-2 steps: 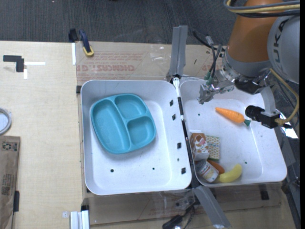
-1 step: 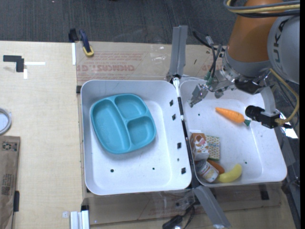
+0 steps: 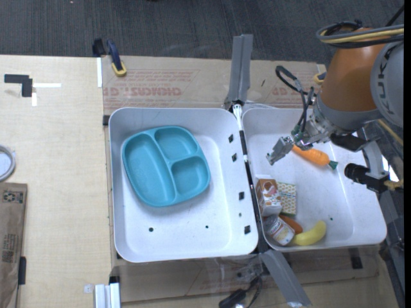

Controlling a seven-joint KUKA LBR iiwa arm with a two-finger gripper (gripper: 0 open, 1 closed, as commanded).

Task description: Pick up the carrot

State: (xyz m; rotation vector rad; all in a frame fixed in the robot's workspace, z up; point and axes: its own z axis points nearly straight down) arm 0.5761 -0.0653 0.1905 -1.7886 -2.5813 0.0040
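1. Probably light, stiff and smooth, a toy-like orange carrot with a green stem end (image 3: 313, 156); best pinched across its thick middle.
2. Tapered, lying flat in the right shallow white bin (image 3: 350, 207), stem end pointing right.
3. Two-finger gripper (image 3: 289, 147) touching or just beside the carrot's left end; opening and hold impossible to tell.

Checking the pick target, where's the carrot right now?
The carrot lies in the right bin, upper part, beside the end effector.
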